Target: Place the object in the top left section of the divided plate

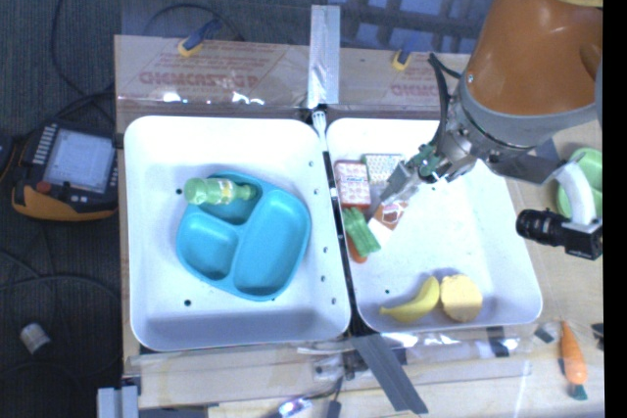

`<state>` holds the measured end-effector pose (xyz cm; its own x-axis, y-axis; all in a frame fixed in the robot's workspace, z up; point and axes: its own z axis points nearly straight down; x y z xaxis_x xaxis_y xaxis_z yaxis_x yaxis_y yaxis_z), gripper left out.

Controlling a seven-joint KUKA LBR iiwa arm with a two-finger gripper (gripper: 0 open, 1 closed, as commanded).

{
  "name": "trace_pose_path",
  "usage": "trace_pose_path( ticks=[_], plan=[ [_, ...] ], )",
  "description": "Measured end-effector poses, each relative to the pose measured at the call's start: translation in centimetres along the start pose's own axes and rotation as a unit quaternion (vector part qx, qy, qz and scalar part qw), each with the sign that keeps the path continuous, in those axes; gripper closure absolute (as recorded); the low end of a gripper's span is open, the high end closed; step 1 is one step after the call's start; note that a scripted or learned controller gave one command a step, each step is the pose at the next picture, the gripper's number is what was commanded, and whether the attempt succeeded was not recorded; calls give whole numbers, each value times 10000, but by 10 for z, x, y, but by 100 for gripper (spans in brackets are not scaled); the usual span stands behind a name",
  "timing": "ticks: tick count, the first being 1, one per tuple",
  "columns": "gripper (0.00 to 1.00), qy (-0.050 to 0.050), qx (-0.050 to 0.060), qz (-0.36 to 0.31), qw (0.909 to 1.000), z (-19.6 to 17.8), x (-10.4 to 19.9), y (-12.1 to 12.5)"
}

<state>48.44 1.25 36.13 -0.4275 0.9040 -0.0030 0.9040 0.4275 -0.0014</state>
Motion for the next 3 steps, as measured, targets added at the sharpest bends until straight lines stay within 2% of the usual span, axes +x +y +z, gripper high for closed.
trace_pose_path(
  ticks=[1,2,3],
  plan=[
    [0,1,1,-1,10000,0,0,0],
    [0,21,18,1623,9867,98,-12,27],
    [0,10,20,1609,9870,137,-28,38]
  ],
)
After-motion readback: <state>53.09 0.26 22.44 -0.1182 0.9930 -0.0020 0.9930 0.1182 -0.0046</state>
